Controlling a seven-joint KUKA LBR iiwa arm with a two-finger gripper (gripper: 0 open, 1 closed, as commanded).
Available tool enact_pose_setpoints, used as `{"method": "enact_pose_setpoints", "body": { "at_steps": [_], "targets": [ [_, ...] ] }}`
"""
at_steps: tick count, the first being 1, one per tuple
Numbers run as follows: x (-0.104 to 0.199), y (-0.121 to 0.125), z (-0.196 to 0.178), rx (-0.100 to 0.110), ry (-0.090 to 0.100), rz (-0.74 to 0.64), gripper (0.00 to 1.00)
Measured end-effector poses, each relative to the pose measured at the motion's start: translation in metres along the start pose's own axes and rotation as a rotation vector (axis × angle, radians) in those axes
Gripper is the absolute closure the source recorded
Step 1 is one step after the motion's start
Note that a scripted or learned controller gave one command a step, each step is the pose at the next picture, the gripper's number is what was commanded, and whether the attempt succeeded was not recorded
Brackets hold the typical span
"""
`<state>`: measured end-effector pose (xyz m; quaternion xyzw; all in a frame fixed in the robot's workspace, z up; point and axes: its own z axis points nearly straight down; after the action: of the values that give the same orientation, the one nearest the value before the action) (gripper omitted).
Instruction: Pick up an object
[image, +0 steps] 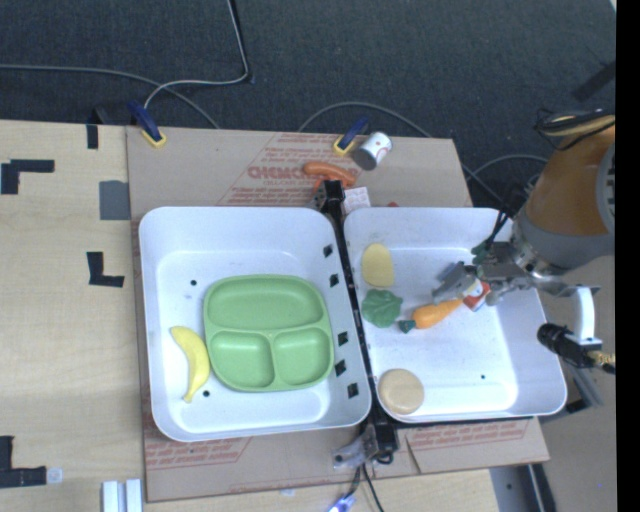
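Two white bins side by side on a sheet of brown cardboard (200, 170). In the left bin (160, 235), a green plate (268, 332) with three parts, lying flat in the middle. Just beside the plate, on its left, a yellow banana (192, 360), curved and close to the bin's left wall. In the right bin (470, 372), a few small toys. Near the top left of that bin, a pale yellow lump (377, 265). Right under it, a green leafy thing (382, 306). Next to the leafy thing, an orange carrot (437, 315) with a small green end, lying tilted on the white floor near the middle of the bin. Down by the near wall, a round tan bun (401, 391), well apart from the carrot. Reaching in from the right, the big grey and orange arm (570, 200). At its end, the dark gripper (470, 282), low over the right bin, just above and to the right of the carrot. Open or shut: cannot tell, too dark and small. Nothing seen held in it. Close under the gripper, a little red and white thing (479, 296), touching or almost touching the fat end of the carrot. Beyond the bins, on the cardboard's far edge, two blue and yellow clips (150, 125), a small shiny roll (373, 150), and an orange handle (328, 171).
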<state>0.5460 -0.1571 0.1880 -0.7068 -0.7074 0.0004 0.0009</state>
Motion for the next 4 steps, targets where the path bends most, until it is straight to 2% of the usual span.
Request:
{"method": "enact_pose_setpoints", "body": {
  "at_steps": [1,2,3,4],
  "targets": [
    [0.025,0.032,0.089,-0.016,-0.009,0.001,0.0],
    [0.035,-0.005,0.102,-0.006,-0.003,0.0,0.0],
    [0.057,0.036,0.102,-0.007,-0.002,-0.002,0.0],
    [0.053,0.02,0.102,-0.007,-0.003,0.0,0.0]
  ]
}}
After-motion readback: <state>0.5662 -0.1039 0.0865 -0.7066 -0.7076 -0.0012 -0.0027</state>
